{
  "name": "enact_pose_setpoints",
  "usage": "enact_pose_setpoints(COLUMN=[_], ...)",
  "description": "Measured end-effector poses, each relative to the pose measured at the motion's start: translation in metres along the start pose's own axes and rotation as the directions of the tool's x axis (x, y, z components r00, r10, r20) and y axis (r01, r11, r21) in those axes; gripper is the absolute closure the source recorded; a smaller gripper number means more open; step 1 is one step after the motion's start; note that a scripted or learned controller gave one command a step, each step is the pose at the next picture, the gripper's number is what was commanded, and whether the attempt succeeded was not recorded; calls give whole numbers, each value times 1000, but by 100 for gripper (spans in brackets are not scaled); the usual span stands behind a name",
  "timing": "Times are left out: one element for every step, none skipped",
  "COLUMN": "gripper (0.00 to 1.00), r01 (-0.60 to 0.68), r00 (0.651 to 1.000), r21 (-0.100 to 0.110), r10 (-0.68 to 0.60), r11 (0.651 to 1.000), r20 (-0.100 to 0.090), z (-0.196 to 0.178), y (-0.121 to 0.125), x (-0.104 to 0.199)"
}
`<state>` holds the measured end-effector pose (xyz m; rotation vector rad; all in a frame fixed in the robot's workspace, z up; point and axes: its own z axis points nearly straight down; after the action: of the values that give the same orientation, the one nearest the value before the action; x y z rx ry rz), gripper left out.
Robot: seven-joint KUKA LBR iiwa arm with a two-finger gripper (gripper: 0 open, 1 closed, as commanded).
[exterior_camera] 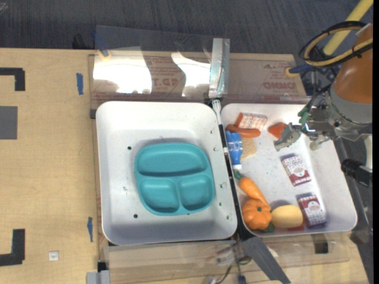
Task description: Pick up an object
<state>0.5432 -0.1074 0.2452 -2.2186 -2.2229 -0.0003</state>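
My gripper (302, 138) hangs over the upper right part of the right bin (343, 185), open, with nothing between its fingers. Just left of it lies a small orange-red piece (276, 129). Below it a red and white packet (295, 169) lies flat, and a second such packet (312, 209) sits near the front corner. Along the bin's left side are a blue tube (234, 147), a red sausage (247, 132), a printed box (252, 121) and a carrot (251, 188). An orange pumpkin (256, 214) and a yellow fruit (286, 216) rest at the front.
The left bin (112, 135) holds a teal divided plate (174, 177). A clear plastic sheet and a metal post (218, 67) stand behind the bins. Yellow and black cables (331, 40) loop above the arm at the top right.
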Motion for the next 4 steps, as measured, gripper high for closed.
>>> enact_pose_setpoints(gripper=[0,0,100,100], r01=[-147,-374,-377,-717], r00=[989,927,926,697], r21=[9,-4,-6,-4], r10=[147,374,377,717], r11=[989,927,926,697], r20=[1,-6,-2,-3], z=[109,157,147,34], y=[-30,-15,-16,96], x=[-58,-84,-86,-43])
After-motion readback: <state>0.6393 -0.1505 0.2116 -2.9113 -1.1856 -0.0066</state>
